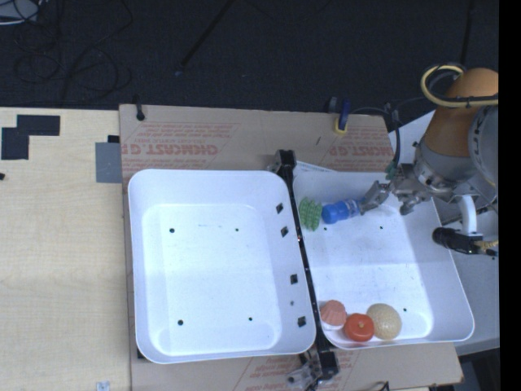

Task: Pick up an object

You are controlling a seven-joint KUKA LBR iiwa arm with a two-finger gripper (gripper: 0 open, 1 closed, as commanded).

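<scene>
Blue plastic bottle-shaped object (339,211) lies on its side near the right-hand white bin's (423,275) far edge, touching a green knobbly lump (309,213). Two-finger gripper (387,192) sits just beside its cap end; finger state: cannot tell. Best to straddle the body crosswise, clear of the green piece.

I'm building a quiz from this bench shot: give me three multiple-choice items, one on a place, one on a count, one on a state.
1. Where does the blue object lie?
A. Right bin's far end
B. Left bin's middle
C. On the cardboard

2. How many round objects sit in the right bin's near corner?
A. One
B. Three
C. Five

3. Where is the pincer?
A. Over the left bin
B. Above the three round objects
C. Low beside the blue object

Key: 1 A, it lies beside the green object. 2 B, pink, red, beige. 3 C, its tips reach the blue object's right end.
</scene>
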